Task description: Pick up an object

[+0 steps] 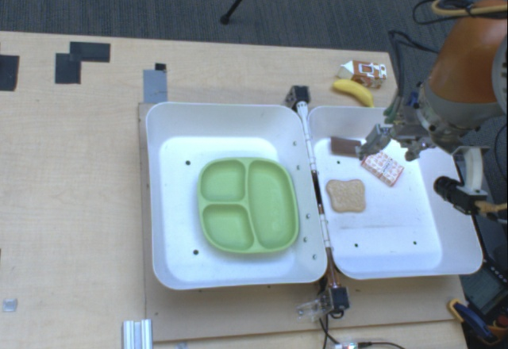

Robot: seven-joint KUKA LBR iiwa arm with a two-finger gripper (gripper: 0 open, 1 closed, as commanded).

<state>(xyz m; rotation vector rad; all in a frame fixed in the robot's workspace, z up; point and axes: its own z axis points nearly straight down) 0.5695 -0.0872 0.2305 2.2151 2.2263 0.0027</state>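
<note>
From my overhead camera I see the tabletop (71, 181) carrying two shallow white bins side by side. The left bin (171, 205) holds a green divided plate (248, 205) with three compartments, lying flat near its middle. The right bin (444, 252) holds the loose items: a slice of toast (347, 196) lying flat near the bin's left side, a small red-and-white patterned packet (384, 169) up and to the right of the toast, and a dark brown flat piece (344, 147) near the bin's upper left.

The arm (472, 62) reaches in from the right, its orange band showing above the wrist. My hand (389, 145) sits low over the upper part of the right bin, just above the patterned packet and beside the brown piece. I cannot tell how far its grip is parted, nor whether it has hold of anything.

Beyond the bins, on the tabletop, lie a yellow banana (353, 91) and a small carton (365, 70) just behind it.
</note>
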